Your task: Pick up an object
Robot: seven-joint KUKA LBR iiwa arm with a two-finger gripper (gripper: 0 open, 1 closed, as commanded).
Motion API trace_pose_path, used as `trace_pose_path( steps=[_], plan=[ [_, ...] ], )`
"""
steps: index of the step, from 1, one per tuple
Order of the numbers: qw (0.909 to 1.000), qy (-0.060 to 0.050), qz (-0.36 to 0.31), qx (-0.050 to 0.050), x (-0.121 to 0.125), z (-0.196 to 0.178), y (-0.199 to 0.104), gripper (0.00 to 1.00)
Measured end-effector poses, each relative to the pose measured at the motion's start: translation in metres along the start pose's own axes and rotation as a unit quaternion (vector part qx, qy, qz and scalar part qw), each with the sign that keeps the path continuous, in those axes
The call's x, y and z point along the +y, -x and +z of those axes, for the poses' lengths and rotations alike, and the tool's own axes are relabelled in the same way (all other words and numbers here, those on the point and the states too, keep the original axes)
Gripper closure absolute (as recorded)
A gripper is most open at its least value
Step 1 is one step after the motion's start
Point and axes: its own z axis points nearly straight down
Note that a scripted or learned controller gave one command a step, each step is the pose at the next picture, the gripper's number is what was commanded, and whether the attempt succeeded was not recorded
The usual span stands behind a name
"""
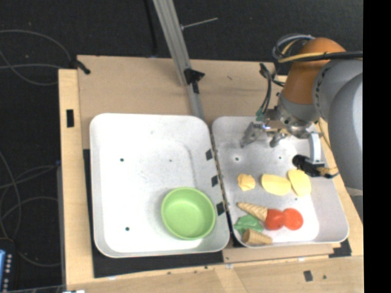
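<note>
Gripper [264,136] hovers over the right bin's [235,133] upper part, fingers spread, nothing between them. Below it, mid-right of the frame, a yellow piece [275,184] lies with its long axis left-right. A green bowl [188,213] sits in the left bin [122,139].

Grey arm [342,108] enters from right, bulky link filling right side, orange band [302,81] just above wrist. Cables loop over band's top. Wrist angled down and leftward. Gripper [261,138] at arm's left end, two metal fingers [249,135] splayed apart, tips pointing down-left, nothing between them. Small black fitting just right-below gripper.
</note>
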Motion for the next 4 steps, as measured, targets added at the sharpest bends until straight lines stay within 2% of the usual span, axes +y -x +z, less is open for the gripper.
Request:
trace_pose_path(
  steps=[1, 2, 4],
  plan=[
    [1.0000, 0.002, 0.001, 0.000, 0.000, 0.010, 0.002, 0.00],
    [1.0000, 0.004, 0.000, -0.001, 0.001, -0.002, 0.003, 1.00],
    [1.0000, 0.006, -0.003, 0.002, 0.008, -0.110, -0.003, 1.00]
  ],
)
